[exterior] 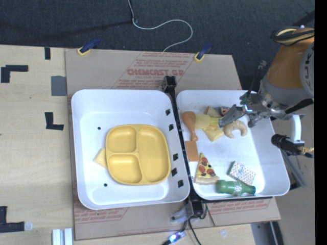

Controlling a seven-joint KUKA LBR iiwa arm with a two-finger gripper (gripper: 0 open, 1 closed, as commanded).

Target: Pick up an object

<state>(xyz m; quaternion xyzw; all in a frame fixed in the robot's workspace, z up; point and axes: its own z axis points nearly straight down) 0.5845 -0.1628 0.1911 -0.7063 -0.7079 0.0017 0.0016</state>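
Observation:
My gripper [228, 119] reaches in from the right over the upper part of the right bin [265, 157]. Its tip hangs over a pale yellow cheese wedge [212, 132] and beside a tan croissant-shaped piece [236, 130]. Another yellow piece [203, 120] lies just left of the tip. A small dark and yellow item [215, 111] is partly hidden behind the gripper. Whether the tip touches any of these I cannot tell. Further down the bin lie a pizza slice [205, 169], a checkered packet [242, 173] and a green bottle [234, 188].
A wooden spatula [190, 137] lies along the right bin's left wall. The left bin [87, 111] holds a yellow divided plate [137, 153] with a yellow wedge [99, 158] peeking out from under its left side. The grey arm [286, 80] stands over the right bin's far right corner.

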